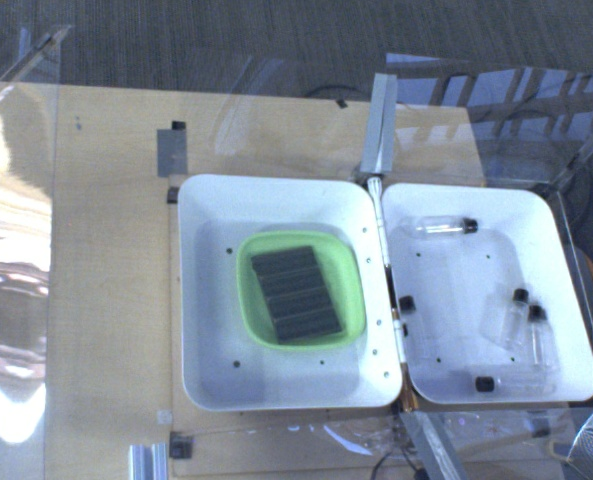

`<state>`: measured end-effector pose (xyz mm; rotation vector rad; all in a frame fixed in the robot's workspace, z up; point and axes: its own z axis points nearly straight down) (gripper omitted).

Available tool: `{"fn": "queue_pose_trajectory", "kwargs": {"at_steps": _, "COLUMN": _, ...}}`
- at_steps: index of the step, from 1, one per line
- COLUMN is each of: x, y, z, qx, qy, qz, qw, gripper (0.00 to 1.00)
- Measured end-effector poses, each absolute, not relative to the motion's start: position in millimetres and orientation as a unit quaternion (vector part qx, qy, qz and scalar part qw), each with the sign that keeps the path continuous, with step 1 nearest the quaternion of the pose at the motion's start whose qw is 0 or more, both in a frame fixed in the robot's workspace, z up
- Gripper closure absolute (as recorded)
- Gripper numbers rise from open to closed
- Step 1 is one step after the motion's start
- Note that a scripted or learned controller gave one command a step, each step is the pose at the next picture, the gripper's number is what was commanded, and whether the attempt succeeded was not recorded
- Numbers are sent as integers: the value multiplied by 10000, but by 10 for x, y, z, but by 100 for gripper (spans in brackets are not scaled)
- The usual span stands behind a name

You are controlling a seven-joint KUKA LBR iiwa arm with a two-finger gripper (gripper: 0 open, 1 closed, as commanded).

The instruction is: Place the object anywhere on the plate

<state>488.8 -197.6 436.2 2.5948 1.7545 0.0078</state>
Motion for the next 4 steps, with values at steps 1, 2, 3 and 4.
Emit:
{"fn": "queue_pose_trajectory", "kwargs": {"at_steps": 1, "x": 4889, "y": -1967, "z": 4364, "qx": 8381, "qy": 5455, "qz": 29, "qw": 47, "gripper": 0}}
{"fn": "queue_pose_trajectory", "kwargs": {"at_steps": 2, "x": 4889, "y": -1967, "z": 4364, "qx": 8381, "qy": 5455, "qz": 29, "qw": 47, "gripper": 0}}
{"fn": "queue_pose_trajectory", "kwargs": {"at_steps": 3, "x": 4885, "y": -1976, "z": 4368, "qx": 8632, "qy": 5047, "qz": 36, "qw": 48, "gripper": 0}}
{"fn": "queue_pose_trajectory", "kwargs": {"at_steps": 4, "x": 4883, "y": -1967, "z": 3290, "qx": 8595, "qy": 5111, "qz": 11, "qw": 16, "gripper": 0}}
